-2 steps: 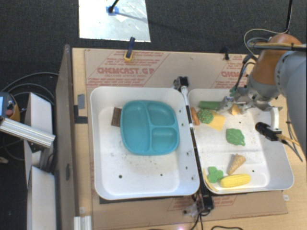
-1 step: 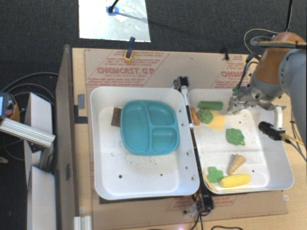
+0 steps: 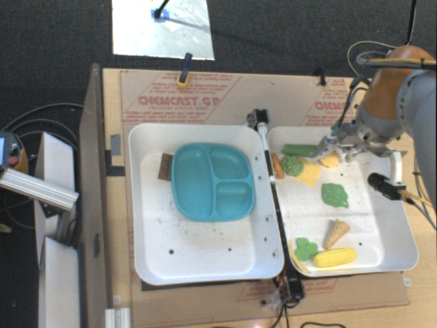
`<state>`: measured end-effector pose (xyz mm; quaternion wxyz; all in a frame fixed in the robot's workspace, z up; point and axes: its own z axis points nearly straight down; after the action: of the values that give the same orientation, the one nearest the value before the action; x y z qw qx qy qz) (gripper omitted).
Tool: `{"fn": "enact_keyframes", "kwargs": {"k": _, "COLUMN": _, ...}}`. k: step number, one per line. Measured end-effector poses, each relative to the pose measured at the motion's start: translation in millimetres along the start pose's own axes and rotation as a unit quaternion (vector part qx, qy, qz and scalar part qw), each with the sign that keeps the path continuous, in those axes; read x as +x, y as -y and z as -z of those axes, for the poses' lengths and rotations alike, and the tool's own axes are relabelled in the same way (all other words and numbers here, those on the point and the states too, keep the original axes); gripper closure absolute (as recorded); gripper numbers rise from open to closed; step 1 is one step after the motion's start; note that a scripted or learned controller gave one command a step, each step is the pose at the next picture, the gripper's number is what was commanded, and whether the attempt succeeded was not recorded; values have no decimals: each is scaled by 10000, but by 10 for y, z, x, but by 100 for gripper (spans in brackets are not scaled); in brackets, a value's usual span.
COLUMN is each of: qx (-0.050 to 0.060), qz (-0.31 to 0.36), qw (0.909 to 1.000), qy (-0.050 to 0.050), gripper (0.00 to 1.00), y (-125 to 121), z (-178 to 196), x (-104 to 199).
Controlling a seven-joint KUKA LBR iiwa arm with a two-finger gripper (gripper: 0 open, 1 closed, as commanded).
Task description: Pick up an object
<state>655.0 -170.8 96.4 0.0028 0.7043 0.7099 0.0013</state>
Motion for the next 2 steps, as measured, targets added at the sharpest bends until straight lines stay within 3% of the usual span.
{"fn": "enact_keyframes", "kwargs": {"k": 1, "qx": -22, "qz": 12, "qw": 10000, "qy": 6, "gripper": 100, "y": -13, "z": 116, "x": -1}}
{"fn": "enact_keyframes", "kwargs": {"k": 2, "qx": -17, "qz": 17, "qw": 10000, "qy": 9, "gripper": 0, "y": -11, "z": 113, "x": -2}}
